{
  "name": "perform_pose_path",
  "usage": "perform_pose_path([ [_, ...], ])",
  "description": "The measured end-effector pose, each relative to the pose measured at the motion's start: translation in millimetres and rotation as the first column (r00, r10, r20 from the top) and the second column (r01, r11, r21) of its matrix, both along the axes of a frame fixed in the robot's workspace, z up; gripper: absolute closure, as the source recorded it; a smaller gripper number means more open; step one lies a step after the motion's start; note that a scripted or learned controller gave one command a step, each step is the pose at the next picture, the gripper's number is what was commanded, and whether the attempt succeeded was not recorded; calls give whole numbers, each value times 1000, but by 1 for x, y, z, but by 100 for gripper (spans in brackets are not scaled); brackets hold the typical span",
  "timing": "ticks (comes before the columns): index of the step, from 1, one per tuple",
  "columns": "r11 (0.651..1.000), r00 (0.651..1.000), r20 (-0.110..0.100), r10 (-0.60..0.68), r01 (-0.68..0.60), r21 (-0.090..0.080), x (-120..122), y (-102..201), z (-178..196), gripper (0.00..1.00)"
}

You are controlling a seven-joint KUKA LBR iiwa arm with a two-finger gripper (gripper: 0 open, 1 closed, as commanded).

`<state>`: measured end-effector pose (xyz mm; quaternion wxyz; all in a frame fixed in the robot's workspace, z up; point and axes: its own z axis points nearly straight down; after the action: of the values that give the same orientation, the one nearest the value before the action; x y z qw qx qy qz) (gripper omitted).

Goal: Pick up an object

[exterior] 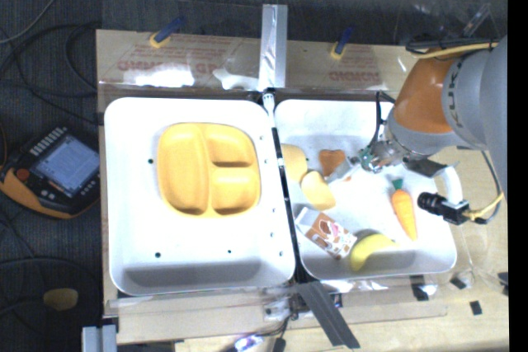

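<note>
Along the right bin's far wall the floor is bare white, and a patch in its middle, between the food and the right wall, is open too. Its near half is crowded. The left bin holds a yellow divided tray in its middle, with bare floor all round it.

From the right the grey arm with its orange band reaches over the right bin's far right corner, and the pincer sits low over the middle of that bin. Whether its fingers are apart or together, I cannot tell; nothing shows clamped between them.

Just to the pincer's left lies a small brown piece, close to touching. Farther left, a pale yellow piece rests against the wall shared with the left bin, and a rounder yellow one lies just nearer. A carrot lies near the right wall, nearer than the pincer, its green top pointing toward it. At the near wall sit a printed packet and a yellow-green fruit, touching each other.
</note>
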<state>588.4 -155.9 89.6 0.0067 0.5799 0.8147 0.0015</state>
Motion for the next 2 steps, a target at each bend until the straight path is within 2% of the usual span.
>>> perform_pose_path([
  [1,989,989,-2,-147,147,1,48,46,-1,0],
  [2,977,977,-3,-211,211,2,-1,31,-1,0],
])
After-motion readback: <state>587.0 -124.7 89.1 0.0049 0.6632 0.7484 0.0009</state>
